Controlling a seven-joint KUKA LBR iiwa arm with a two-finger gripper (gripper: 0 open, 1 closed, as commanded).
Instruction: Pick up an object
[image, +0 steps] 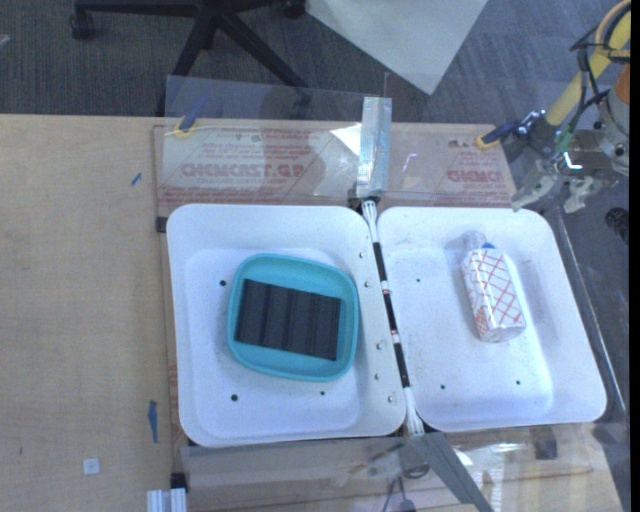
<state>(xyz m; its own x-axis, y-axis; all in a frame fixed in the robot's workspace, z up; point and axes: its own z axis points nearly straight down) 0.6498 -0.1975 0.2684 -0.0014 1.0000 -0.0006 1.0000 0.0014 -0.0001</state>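
Note:
A teal dish (293, 316) with a dark ridged insert lies in the middle of the left white bin (200, 245). In the right white bin (570, 380) a white packet with a red lattice print (491, 292) lies lengthwise, its cap end pointing to the back. My gripper (558, 182) hangs at the far right, just beyond the right bin's back corner, above and to the right of the packet and apart from it. Yellow cables and a blue clip run above it.
Clear plastic panels (270, 165) and a metal post (375, 145) stand behind the bins. A hinge strip (388, 320) divides the two bins. Bare wooden bench (80, 300) spreads to the left. An office chair base (215, 30) stands on the floor beyond.

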